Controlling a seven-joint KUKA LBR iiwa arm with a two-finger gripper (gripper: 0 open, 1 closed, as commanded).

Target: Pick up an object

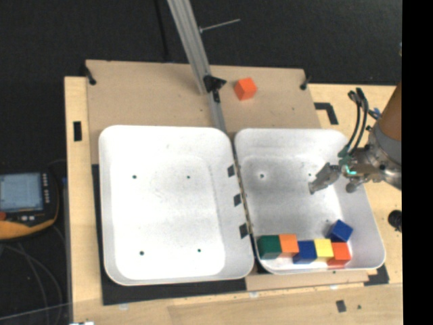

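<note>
Several coloured blocks lie along the near wall of the right bin [291, 147]: a green one [269, 246], an orange one [289, 243], a blue one [305, 251], a yellow one [324, 248] and a red-orange one [341, 252]. Just behind that row a second blue block [342, 231] sits tilted. My gripper [336, 183] hangs over the right side of this bin, above and behind the blocks. It is open, and nothing is between its fingers [324, 178].
The left bin [166, 202] lies beside the right one. An orange cube [245, 89] rests on the brown board behind the bins. A slanted metal rail [196, 53] runs down to the gap between the bins. A handheld device [24, 195] lies off the bench at far left.
</note>
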